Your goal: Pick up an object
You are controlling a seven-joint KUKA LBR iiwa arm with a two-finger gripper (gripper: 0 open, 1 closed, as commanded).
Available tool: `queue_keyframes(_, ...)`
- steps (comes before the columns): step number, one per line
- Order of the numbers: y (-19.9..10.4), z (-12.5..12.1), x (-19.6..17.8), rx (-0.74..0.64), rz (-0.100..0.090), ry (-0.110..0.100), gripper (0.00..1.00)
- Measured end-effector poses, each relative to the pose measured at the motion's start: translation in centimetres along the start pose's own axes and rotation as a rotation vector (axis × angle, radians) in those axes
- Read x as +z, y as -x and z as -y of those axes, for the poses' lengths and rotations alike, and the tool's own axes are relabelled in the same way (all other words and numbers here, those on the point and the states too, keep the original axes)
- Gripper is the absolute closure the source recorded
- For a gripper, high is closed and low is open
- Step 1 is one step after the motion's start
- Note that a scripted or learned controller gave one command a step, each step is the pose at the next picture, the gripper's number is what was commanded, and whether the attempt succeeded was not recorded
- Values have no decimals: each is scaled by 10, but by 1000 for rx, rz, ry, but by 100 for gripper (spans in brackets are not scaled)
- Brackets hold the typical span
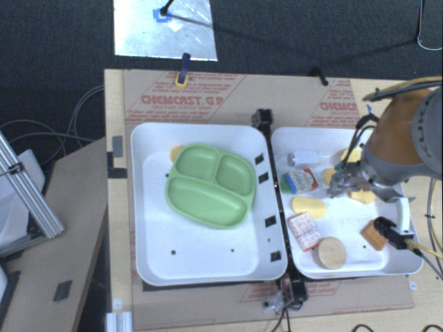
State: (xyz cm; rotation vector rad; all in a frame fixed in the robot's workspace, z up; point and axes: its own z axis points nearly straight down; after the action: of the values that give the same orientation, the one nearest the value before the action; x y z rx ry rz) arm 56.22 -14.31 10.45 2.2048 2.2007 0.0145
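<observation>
Cables (287, 297) bunch at the near edge of the surface (114, 185), just in front of the place where the two white bins meet. In the right bin (346, 272), nearest to the camera, lies a round tan disc (331, 252). A red and white patterned packet (303, 230) touches it on the left, and a small brown block (373, 237) lies apart from it on the right. A little farther is a pale yellow oval piece (309, 205), and behind that a colourful packet (300, 180).

The claw (340, 184) is low inside this bin, between the colourful packet and a yellow chunk (361, 197), close to both. Whether it is open or closed I cannot tell, and I see nothing clearly held in it. The grey arm (408, 140) with its orange band comes from the right above the bin. Farther still, a small white and grey cylinder (303, 159) lies near the far wall.

The left bin (149, 254) holds a green divided plate (210, 185), slightly turned. A bit of something yellow (176, 151) shows behind the far left edge of the plate.

Beyond both bins a printed cardboard sheet (228, 95) covers the surface. A blue and yellow clamp (183, 71) sits at the far edge of the sheet. Farthest, a shiny silver sheet (164, 19) lies on the dark floor (48, 47).
</observation>
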Motion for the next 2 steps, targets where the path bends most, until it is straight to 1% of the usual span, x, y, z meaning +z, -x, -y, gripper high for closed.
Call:
queue_keyframes(1, 4, -10, -47, -6, -10, -19, 100)
queue_keyframes(2, 10, -19, -94, -6, -10, -19, 100)
